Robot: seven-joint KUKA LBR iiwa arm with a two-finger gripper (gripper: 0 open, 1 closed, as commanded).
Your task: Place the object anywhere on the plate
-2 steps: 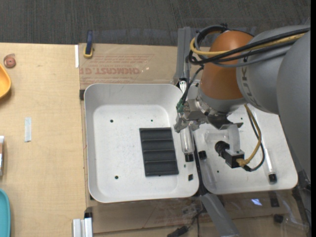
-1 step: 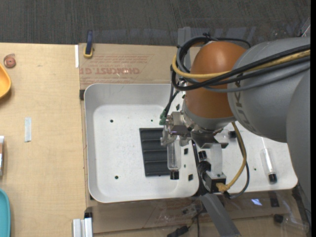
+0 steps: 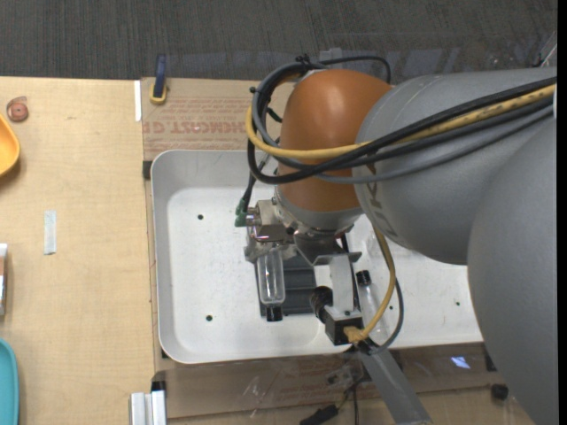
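Well left of the white bin [image 3: 190, 237], a smooth orange piece with a curved edge [image 3: 7, 153] is cut off by the frame edge on the tan, matte bench [image 3: 84, 184]. A small reddish-brown disc [image 3: 17, 110] lies above that piece. A pale, narrow strip [image 3: 50, 233] lies nearer the bin's left wall. A teal rounded rim [image 3: 7, 383] is seen at the lower left corner, well apart from the bin; whether it is the plate cannot be told.

A blue clamp [image 3: 160, 69] stands just beyond the bin's upper left corner. It sits at the edge of a flat brown cardboard sheet [image 3: 204, 118] that bears red print. The bin is shallow, glossy and round-cornered, with small dark holes in its floor.

Over the bin's middle, the gripper [image 3: 297, 304] is lowered close to the floor. It is a black and metal block with a clear cylinder [image 3: 270, 277] on its left side. Whether it is open or closed cannot be told, and the task's object cannot be made out.

Above it, the domed orange band [image 3: 332, 140] is wrapped by black and yellow cables [image 3: 292, 149]. The smooth grey arm [image 3: 478, 175] covers the bin's right part.
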